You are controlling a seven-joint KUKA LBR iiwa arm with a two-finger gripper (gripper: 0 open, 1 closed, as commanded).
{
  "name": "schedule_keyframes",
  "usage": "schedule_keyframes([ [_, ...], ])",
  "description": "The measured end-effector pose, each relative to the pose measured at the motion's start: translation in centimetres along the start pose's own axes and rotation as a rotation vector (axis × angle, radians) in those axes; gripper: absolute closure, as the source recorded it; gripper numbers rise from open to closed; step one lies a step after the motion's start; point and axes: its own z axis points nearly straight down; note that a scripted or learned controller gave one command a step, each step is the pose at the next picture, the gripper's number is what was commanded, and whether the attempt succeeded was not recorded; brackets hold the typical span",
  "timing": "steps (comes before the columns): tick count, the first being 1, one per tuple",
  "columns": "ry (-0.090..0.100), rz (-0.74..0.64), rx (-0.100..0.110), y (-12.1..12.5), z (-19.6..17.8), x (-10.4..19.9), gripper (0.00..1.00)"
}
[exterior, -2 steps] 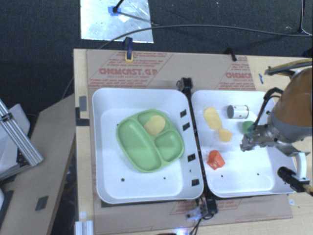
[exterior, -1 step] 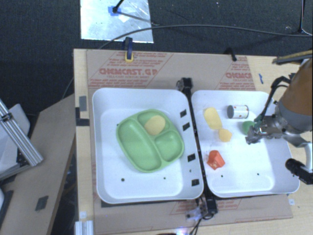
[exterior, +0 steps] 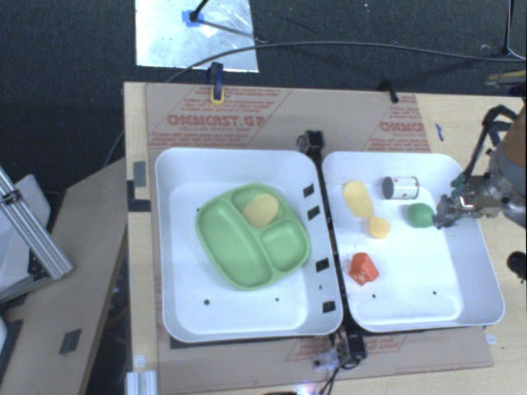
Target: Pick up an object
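The right bin [exterior: 428, 303] holds a green ball-like object [exterior: 420, 215], a small white can [exterior: 401, 188] lying on its side, a pale yellow piece [exterior: 357, 197], a smaller yellow piece [exterior: 379, 227] and an orange-red object [exterior: 363, 268]. My gripper [exterior: 451, 210] hangs at the right bin's right side, just to the right of the green object and close to it. Nothing shows between its fingers.
In the left bin [exterior: 189, 303] lies a green divided plate [exterior: 247, 241] with a yellow object [exterior: 261, 210] in its upper compartment. Black clips [exterior: 320, 264] line the seam between the bins. The bins rest on a cardboard sheet [exterior: 272, 118].
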Motion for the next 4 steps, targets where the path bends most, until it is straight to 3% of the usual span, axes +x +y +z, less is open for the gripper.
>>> schedule_keyframes([
  [4, 0.004, -0.004, 0.008, 1.1, 1.2, 20.3, 1.00],
])
